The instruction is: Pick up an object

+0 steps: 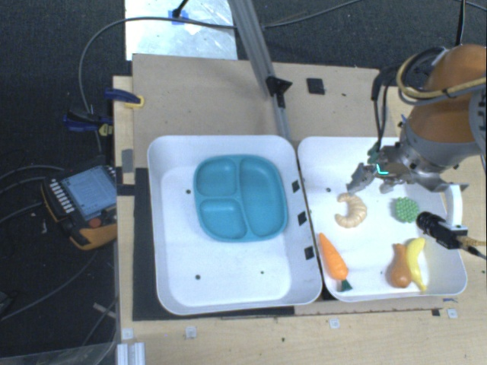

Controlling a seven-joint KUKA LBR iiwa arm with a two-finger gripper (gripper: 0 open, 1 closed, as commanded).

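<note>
The right bin [319,158] holds a pale croissant [351,210], an orange carrot [332,258], a green knobbly ball [406,209], a yellow banana [415,261] and an orange-brown fruit [397,268]. My gripper [364,179] hangs over the upper middle of this bin, just above and slightly right of the croissant. Its fingers point down and to the left, spread open, with nothing between them. The grey arm with its orange band [456,71] comes in from the right.
The left bin [171,226] holds a blue divided plate [240,198]. A black-and-white fitting [441,230] sticks out between the green ball and the banana. A grey pole [255,36] slants across the back. Cables and a handheld controller [84,204] lie left of the bench.
</note>
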